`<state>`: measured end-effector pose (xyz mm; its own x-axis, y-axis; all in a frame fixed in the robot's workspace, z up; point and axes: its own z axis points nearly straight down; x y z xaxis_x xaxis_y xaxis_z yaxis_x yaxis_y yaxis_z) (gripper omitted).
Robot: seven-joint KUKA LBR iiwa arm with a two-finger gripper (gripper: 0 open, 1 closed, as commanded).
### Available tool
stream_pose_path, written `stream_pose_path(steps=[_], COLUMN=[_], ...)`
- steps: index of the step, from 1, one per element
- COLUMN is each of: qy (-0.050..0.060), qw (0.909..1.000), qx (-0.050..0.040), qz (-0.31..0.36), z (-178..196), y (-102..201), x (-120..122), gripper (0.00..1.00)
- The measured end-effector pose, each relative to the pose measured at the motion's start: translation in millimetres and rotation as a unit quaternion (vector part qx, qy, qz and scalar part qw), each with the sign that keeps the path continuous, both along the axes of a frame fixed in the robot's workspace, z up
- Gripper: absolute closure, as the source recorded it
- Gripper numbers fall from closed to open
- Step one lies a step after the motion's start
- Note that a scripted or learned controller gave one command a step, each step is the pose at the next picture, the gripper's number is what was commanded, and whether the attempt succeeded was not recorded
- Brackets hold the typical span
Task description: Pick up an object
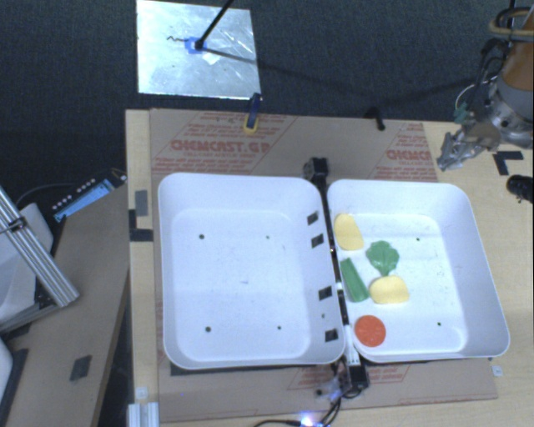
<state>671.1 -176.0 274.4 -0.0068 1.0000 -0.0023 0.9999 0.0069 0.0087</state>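
Five small items (pixel 370 275) crowd the right bin (pixel 467 275); the blurred claw's (pixel 455 154) opening can't be told.

Grey arm (pixel 516 87) at far right, capped by an orange band (pixel 511 25) near the top edge. Pale, rounded wrist housing below the band, with thin dark cables looped alongside. Small silvery metal gripper (pixel 455 150) at the tip, blurred in detail.
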Motion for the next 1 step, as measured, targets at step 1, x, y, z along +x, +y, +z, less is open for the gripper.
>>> stream_pose_path(steps=[1], qy=[-0.002], qw=[1.0], qx=[-0.0011], qz=[-0.002], z=[98.1], y=[-18.0], x=[-1.6], gripper=[1.0])
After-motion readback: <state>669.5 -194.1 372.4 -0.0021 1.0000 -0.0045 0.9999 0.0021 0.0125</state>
